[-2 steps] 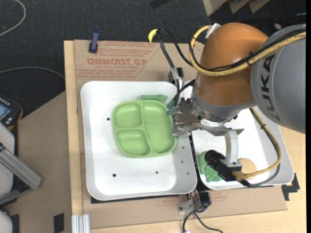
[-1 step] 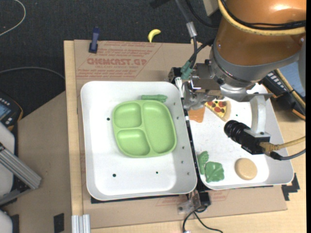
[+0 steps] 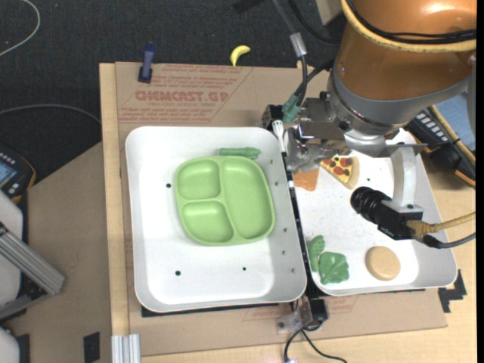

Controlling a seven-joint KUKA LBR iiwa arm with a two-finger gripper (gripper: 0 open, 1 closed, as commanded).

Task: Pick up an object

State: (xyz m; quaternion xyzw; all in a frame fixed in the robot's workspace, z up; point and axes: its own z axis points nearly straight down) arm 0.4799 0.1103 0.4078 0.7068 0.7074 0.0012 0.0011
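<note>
Jaws hang low over the near-left corner of the right bin (image 3: pixel 344 229), tucked under my wrist (image 3: pixel 340 127). The housing hides them, so I cannot tell whether they are spread or closed, and I see nothing between them.

I judge I am set here because the closest candidates lie right below. An orange piece (image 3: pixel 305 180) sits just beside the wall dividing the two bins, and a pizza slice (image 3: pixel 340 169) lies near it, partly under my wrist. Either would do as the thing to pick up.

The orange piece looks awkward. It lies flat and close to the wall, so one jaw would have little room on that side. The pizza slice has more bare floor around it.

Other choices sit well apart from me:
- Green leafy pieces (image 3: pixel 330 265) lie along the front of the same bin.
- A tan round disc (image 3: pixel 383 263) lies beside them.

The left bin (image 3: pixel 151 240) holds a green divided plate (image 3: pixel 224 200), with a green pod (image 3: pixel 240 153) touching its far rim. The plate is too broad for me to pinch easily.
</note>
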